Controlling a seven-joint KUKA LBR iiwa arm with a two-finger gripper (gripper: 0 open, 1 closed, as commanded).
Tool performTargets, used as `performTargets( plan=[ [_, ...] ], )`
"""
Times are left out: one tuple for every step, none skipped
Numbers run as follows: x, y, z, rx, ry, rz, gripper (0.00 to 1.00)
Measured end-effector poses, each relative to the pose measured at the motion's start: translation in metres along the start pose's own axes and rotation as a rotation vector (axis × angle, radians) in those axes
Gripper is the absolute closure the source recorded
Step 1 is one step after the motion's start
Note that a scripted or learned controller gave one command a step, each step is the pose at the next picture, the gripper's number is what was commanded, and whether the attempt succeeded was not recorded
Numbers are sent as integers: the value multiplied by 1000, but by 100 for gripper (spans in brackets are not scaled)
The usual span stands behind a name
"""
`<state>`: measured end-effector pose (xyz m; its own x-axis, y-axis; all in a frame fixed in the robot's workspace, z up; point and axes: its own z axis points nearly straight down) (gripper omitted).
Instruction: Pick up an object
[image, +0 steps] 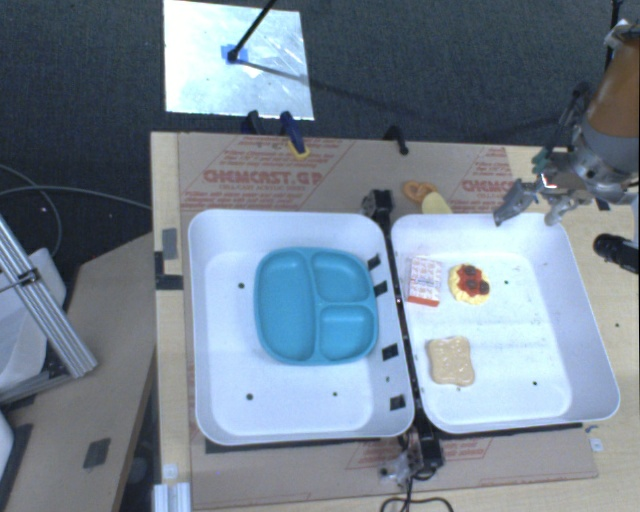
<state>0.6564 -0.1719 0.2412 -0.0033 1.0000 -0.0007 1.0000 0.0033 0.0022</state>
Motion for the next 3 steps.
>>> performTargets(
  plan=[
    [-25, 3, 143, 5, 1, 3, 0],
    [-24, 6, 125, -4, -1, -1, 100],
    [-24, 6, 124, -4, -2, -2, 0]
  ],
)
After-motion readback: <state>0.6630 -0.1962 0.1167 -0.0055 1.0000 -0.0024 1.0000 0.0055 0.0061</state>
